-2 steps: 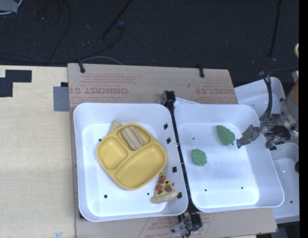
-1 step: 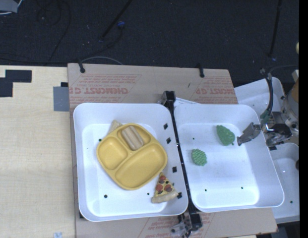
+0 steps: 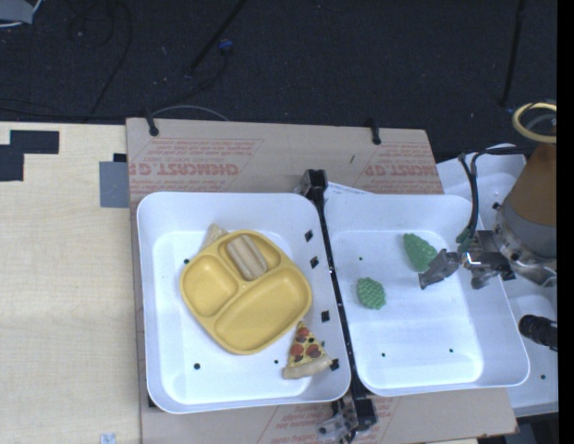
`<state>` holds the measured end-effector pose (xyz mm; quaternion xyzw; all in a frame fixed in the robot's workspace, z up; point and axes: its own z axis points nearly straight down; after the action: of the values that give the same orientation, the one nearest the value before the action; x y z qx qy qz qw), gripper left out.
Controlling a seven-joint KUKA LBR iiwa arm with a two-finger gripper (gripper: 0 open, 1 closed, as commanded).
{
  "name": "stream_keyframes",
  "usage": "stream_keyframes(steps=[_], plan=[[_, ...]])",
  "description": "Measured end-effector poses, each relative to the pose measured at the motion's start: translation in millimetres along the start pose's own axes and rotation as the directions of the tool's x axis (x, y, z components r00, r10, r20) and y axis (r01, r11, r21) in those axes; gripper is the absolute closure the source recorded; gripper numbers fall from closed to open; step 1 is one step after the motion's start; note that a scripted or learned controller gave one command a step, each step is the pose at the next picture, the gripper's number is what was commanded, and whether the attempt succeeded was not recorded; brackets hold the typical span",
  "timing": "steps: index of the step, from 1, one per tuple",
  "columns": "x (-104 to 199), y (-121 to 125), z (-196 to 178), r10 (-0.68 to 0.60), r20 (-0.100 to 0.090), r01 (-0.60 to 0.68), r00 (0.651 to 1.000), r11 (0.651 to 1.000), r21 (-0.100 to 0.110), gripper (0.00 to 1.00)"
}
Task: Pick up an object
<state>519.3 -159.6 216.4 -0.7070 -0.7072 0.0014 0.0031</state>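
Observation:
Two green toy pieces lie in the right bin. A leaf-shaped green piece sits near the upper right. Lower and nearer the middle lies a rounder, bumpy green piece. My gripper hangs over the right side of this bin, just right of and slightly below the leaf-shaped piece. Its fingers stand apart, so it is open, and nothing shows between them. The left fingertip is close beside the leaf-shaped piece.
The left bin holds a yellow divided plate with a tan bread-like toy in its upper compartment. A toy pizza slice lies by that bin's lower right wall. A black divider separates the bins.

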Motion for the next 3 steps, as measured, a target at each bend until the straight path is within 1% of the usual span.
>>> stream_keyframes(steps=[1,2,3], plan=[[-2.7,6.7,45.7,0.001,0.0,-0.001,1.0,1.0,-0.001,0.0],[2.6,7.4,109.1,0.001,-0.001,-0.001,1.0,1.0,0.002,0.0],[1.2,7.5,96.0,0.005,0.0,-0.005,1.0,1.0,0.0,1.0]])
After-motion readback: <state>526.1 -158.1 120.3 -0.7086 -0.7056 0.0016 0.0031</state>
